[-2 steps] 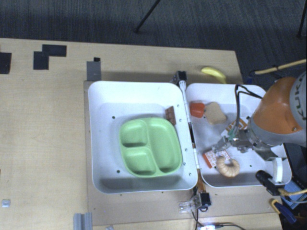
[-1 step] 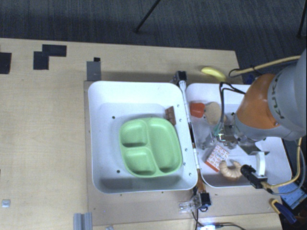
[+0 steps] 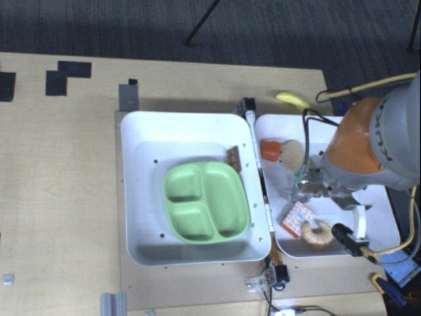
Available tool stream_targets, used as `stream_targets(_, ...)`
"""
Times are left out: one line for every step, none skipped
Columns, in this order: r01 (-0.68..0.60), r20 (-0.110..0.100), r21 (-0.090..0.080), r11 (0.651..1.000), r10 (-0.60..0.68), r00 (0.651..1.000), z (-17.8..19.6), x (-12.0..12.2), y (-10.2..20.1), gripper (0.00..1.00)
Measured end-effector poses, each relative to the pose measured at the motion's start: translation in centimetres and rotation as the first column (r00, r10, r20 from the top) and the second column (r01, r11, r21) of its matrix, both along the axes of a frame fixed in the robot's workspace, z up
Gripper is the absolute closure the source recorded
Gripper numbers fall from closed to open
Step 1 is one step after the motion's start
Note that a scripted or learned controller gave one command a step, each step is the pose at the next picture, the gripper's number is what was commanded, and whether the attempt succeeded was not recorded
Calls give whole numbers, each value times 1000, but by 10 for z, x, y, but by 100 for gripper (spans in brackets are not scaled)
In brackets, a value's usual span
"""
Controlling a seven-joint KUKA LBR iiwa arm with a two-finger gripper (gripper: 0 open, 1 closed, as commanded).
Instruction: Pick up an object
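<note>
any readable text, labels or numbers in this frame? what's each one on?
None legible.
Small red-and-white printed packet in the right white bin: has print, too blurred to read.
Green three-compartment plastic tray in the left white bin: no markings visible.

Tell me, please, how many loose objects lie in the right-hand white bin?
4: an orange-red round piece and a beige ball at the back, a red-and-white packet and a tan ring-shaped pastry at the front. The arm may hide others.

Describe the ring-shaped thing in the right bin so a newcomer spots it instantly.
Start at the right bin, under the arm. Along its near wall lies a tan ring, like a bagel. It touches a red-and-white packet and is the one thing there with a hole.
</note>
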State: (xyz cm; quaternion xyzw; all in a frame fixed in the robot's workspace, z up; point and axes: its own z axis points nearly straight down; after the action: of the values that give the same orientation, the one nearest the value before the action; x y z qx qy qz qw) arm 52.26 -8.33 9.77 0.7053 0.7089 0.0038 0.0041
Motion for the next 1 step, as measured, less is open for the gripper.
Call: stream_targets(0,0,0,1000,0,1000,0,0,0,0)
